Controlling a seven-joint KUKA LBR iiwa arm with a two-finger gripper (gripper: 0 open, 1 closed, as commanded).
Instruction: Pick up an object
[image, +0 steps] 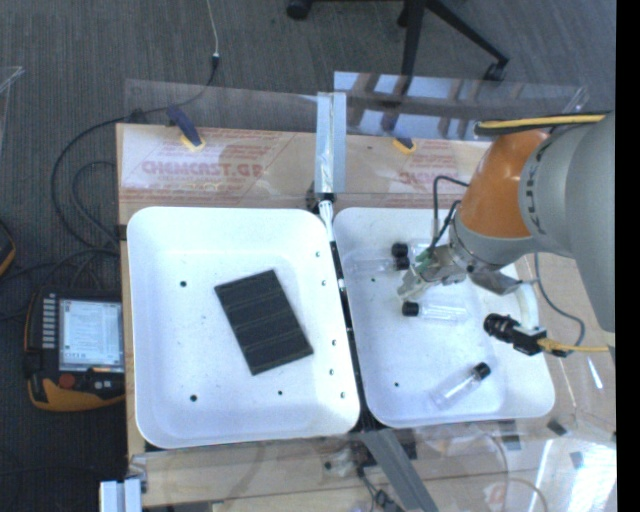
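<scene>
The gripper (428, 268) hung low in the right bin (375, 395), its opening impossible to judge. Just below it lay a clear vial (432, 311) with a black cap; a second capped vial (460, 384) lay farther toward that bin's front. A black ribbed slab (263, 321) lay in the left bin (160, 400)

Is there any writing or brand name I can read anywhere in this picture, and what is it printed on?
Faint red lettering on the board behind the left bin: too washed out to read with confidence.
Red lettering on the board behind the right bin: also too blurred to read.
Screen of the handheld control pendant on the floor: lines of text, too small to read.
Dark ribbed slab and clear vials: no writing visible.
</scene>
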